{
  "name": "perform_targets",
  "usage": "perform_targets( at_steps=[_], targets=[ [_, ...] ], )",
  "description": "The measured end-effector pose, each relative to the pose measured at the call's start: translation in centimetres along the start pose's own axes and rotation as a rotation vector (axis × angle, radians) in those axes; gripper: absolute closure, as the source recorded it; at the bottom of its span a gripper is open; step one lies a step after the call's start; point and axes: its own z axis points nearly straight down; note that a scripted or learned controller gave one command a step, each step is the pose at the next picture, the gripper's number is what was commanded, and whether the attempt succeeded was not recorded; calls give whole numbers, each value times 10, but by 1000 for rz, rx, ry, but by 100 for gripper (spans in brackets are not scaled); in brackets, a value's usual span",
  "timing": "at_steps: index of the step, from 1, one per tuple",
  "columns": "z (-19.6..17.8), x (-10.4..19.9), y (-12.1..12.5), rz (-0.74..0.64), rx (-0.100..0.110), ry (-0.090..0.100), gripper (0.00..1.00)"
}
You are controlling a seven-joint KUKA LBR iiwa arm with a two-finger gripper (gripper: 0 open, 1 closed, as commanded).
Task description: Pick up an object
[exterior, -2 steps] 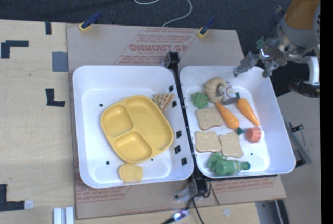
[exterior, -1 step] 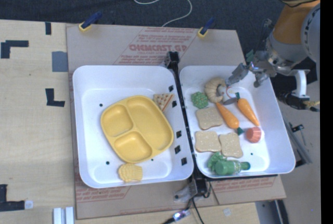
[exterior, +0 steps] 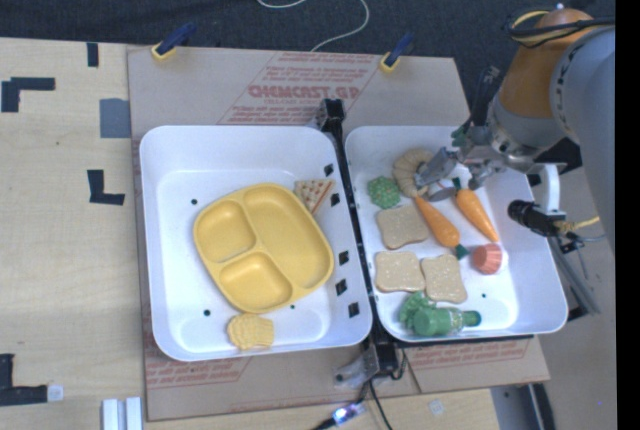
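My gripper [exterior: 452, 174] hangs low over the back of the right bin [exterior: 530, 313], open, its fingers spread either side of the leafy tops of two orange carrots. One carrot [exterior: 438, 222] lies slanting toward the bin's middle, the other [exterior: 477, 213] just to its right. Nothing is held between the fingers. A tan round cookie [exterior: 408, 165] lies just left of the gripper, and a green leafy piece [exterior: 383, 190] sits beside that.
The right bin also holds three bread slices [exterior: 402, 226] [exterior: 398, 270] [exterior: 442, 278], a red-orange piece [exterior: 487, 259] and a green vegetable [exterior: 436, 319]. The left bin [exterior: 165, 218] holds a yellow divided plate [exterior: 265, 243], a cracker [exterior: 313, 190] and a yellow biscuit [exterior: 250, 330].
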Motion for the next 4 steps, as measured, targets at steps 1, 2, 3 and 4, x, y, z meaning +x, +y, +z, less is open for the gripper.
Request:
perform_targets(
  at_steps=[1, 2, 3, 4],
  targets=[
    [38, 1, 0, -1, -6, -2, 0],
    [26, 1, -1, -1, 3, 1, 100],
    [-20, -5, 3, 0, -11, -1, 100],
    [-82, 2, 2, -1, -13, -2, 100]
  ],
)
